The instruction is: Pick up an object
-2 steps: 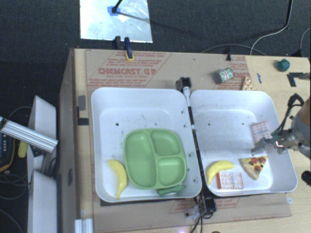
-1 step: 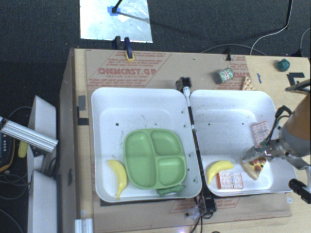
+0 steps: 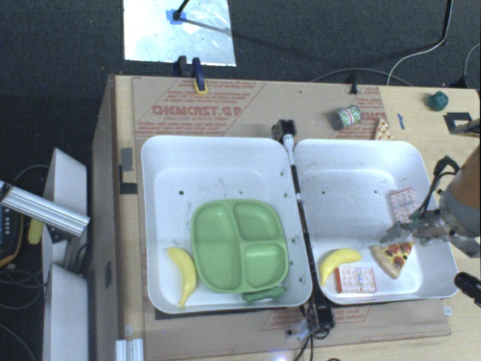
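My gripper [image 3: 400, 235] reaches in from the right edge and hangs over the right bin [image 3: 353, 164], just above a toy pizza slice [image 3: 394, 259]. A pink-and-white card [image 3: 402, 201] lies just behind the gripper. Toward the bin's front lie a yellow banana [image 3: 337, 262] and a small red-and-white box [image 3: 355, 279]. I see nothing lifted off the bin floor. The gripper's tip is small and partly masked by its own body.
The left bin [image 3: 173, 164] holds a green divided plate [image 3: 240, 245], a second banana [image 3: 183, 274] and a green utensil [image 3: 263, 295]. Behind the bins, a small can [image 3: 347, 116] and a teal ball [image 3: 438, 100] rest on the bench.
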